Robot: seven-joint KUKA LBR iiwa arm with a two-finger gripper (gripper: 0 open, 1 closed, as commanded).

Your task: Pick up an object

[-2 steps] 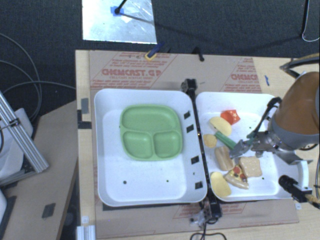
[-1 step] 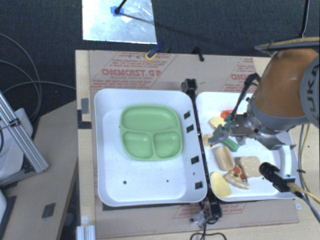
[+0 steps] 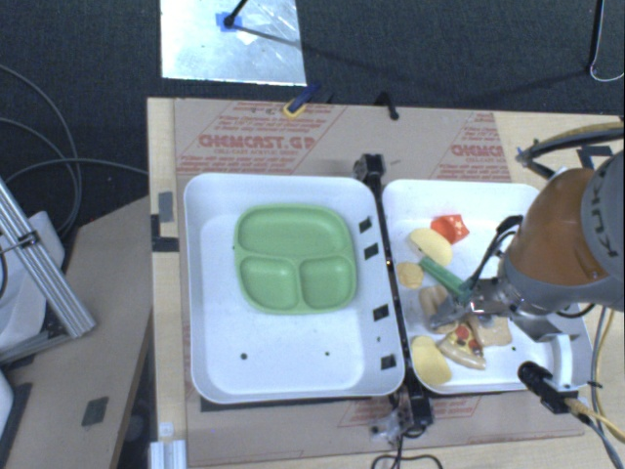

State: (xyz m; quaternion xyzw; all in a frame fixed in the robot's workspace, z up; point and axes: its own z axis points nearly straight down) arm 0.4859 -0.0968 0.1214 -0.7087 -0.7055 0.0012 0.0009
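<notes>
The end effector (image 3: 451,313) sits low in the right bin (image 3: 508,195), among toy foods (image 3: 441,296) at the bin's 7 o'clock area, grip state indeterminable; judged step: grasp attempt, next requiring closure on one item and a vertical lift.

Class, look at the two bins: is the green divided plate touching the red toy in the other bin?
Apart. The camera view shows the green divided plate in the left bin and the red toy in the right bin, with both bin walls between them.
</notes>
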